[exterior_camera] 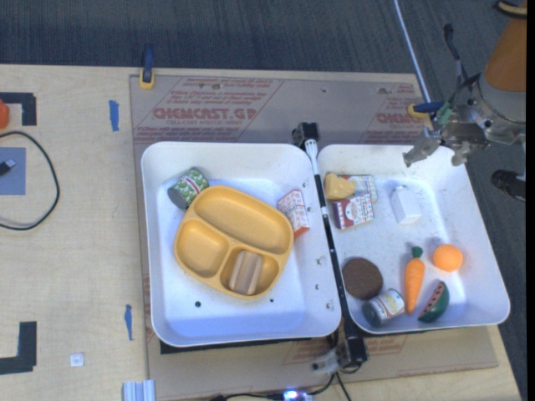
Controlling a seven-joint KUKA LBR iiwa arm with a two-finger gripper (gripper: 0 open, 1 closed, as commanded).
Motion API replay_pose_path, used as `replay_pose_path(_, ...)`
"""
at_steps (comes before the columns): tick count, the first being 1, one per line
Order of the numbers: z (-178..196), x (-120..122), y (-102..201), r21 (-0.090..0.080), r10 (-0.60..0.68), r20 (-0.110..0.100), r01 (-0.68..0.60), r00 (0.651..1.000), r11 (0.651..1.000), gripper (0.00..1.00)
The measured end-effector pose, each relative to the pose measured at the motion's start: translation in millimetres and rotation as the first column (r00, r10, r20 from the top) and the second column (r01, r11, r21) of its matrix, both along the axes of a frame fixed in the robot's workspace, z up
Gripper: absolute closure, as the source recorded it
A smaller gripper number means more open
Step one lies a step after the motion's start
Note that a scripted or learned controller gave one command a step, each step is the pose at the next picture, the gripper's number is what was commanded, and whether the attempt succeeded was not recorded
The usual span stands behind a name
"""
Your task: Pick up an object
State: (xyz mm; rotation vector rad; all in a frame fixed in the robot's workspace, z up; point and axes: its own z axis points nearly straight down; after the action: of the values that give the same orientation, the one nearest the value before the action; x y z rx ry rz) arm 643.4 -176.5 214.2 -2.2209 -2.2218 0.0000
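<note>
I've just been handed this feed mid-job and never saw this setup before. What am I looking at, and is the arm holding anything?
One camera looks down at a slant on a bench with two white bins. The grey arm with an orange band reaches in from the right; its gripper hangs over the right bin's far corner, with nothing visible between its fingers. The left bin holds a yellow divided tray and small packets. The right bin holds a carrot, an orange, a brown disc, a can and cartons.
</note>
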Motion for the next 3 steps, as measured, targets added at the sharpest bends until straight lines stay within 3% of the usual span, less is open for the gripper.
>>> replay_pose_path(1,-121.8,-31.0,2.1,0.001,-0.001,-0.001,0.001,1.000,1.000,0.00)
replay_pose_path(2,-125.3,-72.1,56.9,-0.005,-0.001,0.010,0.001,1.000,1.000,0.00)
replay_pose_path(3,-127.8,-115.0,78.4,-0.001,-0.001,0.003,0.001,1.000,1.000,0.00)
